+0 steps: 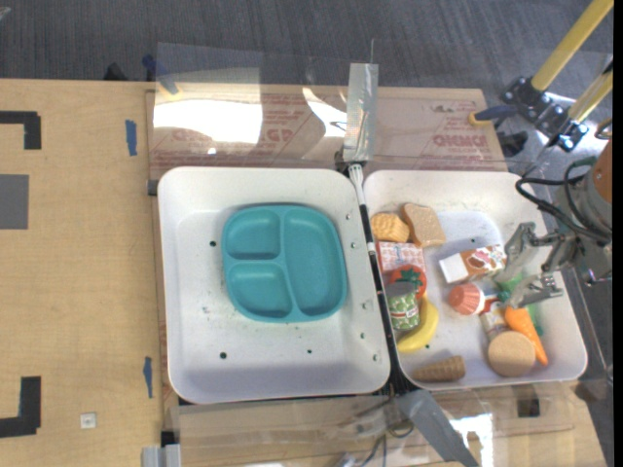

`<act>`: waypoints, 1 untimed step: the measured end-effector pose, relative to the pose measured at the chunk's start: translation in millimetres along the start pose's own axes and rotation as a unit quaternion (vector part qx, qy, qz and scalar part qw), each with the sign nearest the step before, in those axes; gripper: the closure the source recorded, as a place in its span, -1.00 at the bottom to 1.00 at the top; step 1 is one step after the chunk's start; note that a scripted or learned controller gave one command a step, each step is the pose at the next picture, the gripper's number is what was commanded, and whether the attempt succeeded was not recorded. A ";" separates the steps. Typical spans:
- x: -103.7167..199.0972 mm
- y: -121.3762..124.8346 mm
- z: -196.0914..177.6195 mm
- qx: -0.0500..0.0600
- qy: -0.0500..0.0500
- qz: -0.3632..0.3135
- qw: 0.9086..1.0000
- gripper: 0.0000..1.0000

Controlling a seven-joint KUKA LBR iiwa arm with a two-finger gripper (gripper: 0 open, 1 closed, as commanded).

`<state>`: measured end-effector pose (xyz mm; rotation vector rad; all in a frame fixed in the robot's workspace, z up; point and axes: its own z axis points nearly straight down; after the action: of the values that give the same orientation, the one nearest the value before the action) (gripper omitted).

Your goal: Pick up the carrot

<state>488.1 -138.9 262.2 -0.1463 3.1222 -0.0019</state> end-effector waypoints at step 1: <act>-2.5 0.6 -10.7 0.000 -0.004 0.001 1.000 1.00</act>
<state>490.3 -138.0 273.0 -0.1443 3.1139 -0.0022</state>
